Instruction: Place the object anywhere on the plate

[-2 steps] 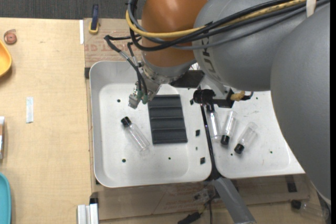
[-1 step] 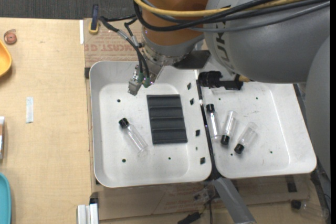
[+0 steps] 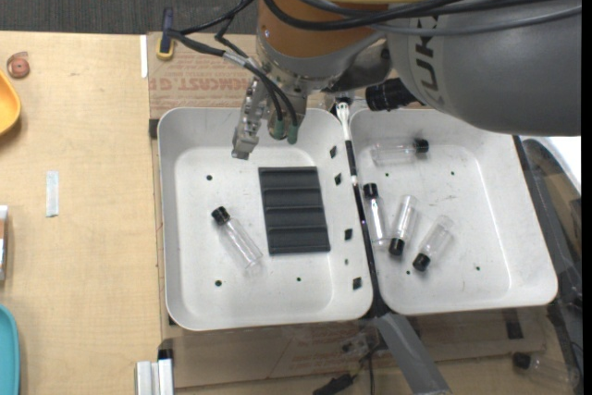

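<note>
A black ribbed plate (image 3: 294, 210) lies flat in the middle of the left bin (image 3: 185, 291). A clear vial with a black cap (image 3: 236, 237) lies on the bin floor just left of the plate, apart from it. My gripper (image 3: 265, 136) hangs over the back of the left bin, just above the plate's far edge. Its fingers (image 3: 245, 141) stand apart with nothing between them. The arm's orange band and grey wrist cover the bins' back rims.
The right bin (image 3: 518, 282) holds several more clear black-capped vials: one at the back (image 3: 400, 150), one along the left wall (image 3: 373, 208), two near the middle (image 3: 402, 225) (image 3: 433, 245). A wooden bench top (image 3: 83, 199) lies to the left.
</note>
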### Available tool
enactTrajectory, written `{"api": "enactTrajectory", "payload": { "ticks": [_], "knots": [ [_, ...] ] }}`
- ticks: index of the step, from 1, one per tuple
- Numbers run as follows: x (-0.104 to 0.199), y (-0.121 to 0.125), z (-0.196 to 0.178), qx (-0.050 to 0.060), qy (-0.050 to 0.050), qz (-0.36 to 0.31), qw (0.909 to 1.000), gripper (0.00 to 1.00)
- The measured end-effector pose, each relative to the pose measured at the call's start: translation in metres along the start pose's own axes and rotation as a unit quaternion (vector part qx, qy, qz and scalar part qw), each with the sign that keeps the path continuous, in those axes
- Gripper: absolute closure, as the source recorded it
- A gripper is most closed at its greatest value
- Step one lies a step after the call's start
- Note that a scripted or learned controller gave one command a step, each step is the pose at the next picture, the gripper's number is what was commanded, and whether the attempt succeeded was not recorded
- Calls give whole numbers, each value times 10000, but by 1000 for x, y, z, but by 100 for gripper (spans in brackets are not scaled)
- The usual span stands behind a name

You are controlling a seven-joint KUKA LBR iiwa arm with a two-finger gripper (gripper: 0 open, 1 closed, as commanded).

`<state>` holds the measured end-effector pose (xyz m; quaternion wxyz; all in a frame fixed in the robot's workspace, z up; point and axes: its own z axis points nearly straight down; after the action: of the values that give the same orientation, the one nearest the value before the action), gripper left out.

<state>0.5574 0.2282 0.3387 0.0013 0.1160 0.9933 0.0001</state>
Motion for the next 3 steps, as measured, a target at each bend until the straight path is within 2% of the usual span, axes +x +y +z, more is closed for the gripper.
{"api": "enactTrajectory", "payload": {
  "ticks": [1,2,3],
  "knots": [
    [-10,2,-20,-6,-4,-1820,9833,100],
    [-50,12,-50,-11,-11,-3348,9423,100],
    [-91,21,-51,-19,-11,-6540,7564,100]
  ]
}}
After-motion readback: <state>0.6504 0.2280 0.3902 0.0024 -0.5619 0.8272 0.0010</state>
